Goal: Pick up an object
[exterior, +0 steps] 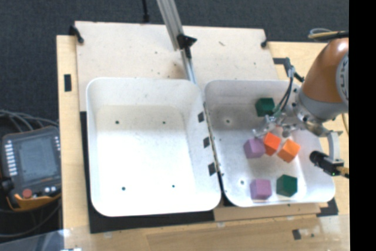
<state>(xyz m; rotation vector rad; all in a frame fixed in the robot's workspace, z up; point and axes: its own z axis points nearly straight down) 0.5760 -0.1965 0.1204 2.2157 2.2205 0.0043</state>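
Jaws: low over the right bin; their state cannot be told, and the gripper meets the orange cube.
Orange cube: near the right bin's middle, touching a second orange block.
Purple cube: just left of it.
Green cubes: one at the bin's far side, one at its near edge.
Second purple cube: beside the near green one.
Left bin: beside the right bin on the worktop.
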